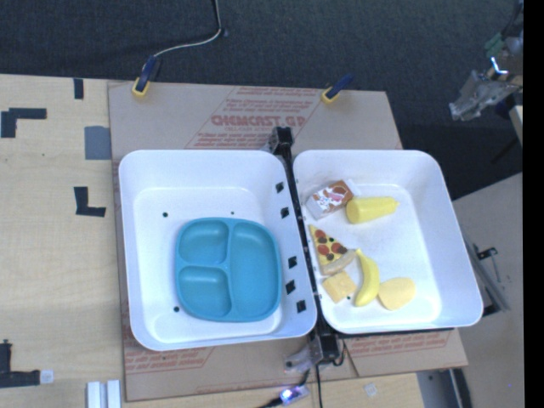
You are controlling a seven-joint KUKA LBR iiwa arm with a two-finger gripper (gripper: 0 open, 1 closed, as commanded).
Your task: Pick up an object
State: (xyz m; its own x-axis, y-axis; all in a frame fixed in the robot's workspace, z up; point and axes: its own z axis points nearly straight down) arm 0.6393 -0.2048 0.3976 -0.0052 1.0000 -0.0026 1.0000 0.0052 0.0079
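The right bin point(429, 228) holds several toy foods. A red and white wrapped snack point(330, 198) lies by the divider, with a yellow wedge point(371, 208) to its right. Below them are a pizza slice point(330, 246), a banana point(367, 279), a small yellow block point(338, 288) and a round pale yellow piece point(396, 293). My gripper point(481, 94) hangs at the far upper right, beyond the bin's back corner and well away from every object. It looks grey and blurred, and I see nothing in it.
The left bin point(149, 194) holds a blue divided plate point(228, 269). Both bins rest on a cardboard sheet point(255, 117) held by two clamps. A black cable point(214, 15) runs down over the dark floor at the back.
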